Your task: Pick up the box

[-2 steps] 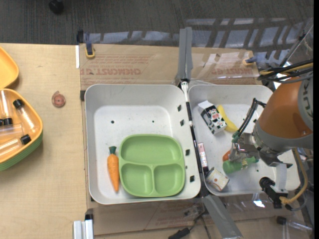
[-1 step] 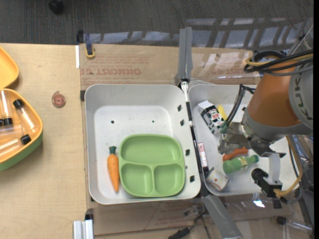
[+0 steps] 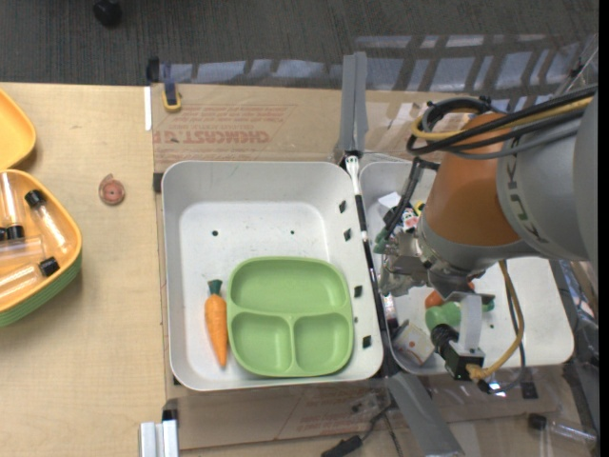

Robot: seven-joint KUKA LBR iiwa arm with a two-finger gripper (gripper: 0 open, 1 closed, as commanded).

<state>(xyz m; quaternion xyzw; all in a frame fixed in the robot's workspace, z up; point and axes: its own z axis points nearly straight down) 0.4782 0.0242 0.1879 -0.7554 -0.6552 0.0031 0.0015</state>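
Observation:
My gripper [image 3: 430,310] hangs low over the left front part of the right bin [image 3: 547,336], under the arm's broad orange wrist band [image 3: 471,198]. The arm hides much of that bin's floor. A small orange and green item [image 3: 436,305] lies right by the gripper. A pale, crumpled-looking package [image 3: 392,208] with small print rests at the bin's back left corner; I cannot tell whether it is the box. What is between the gripper's tips is hidden.
The left bin [image 3: 190,255] holds a green divided plate [image 3: 290,314] and a toy carrot [image 3: 217,324] beside it. A divider wall [image 3: 366,255] separates the bins. Yellow trays with vials [image 3: 29,241] sit on the bench far left. Cables [image 3: 504,346] dangle near the gripper.

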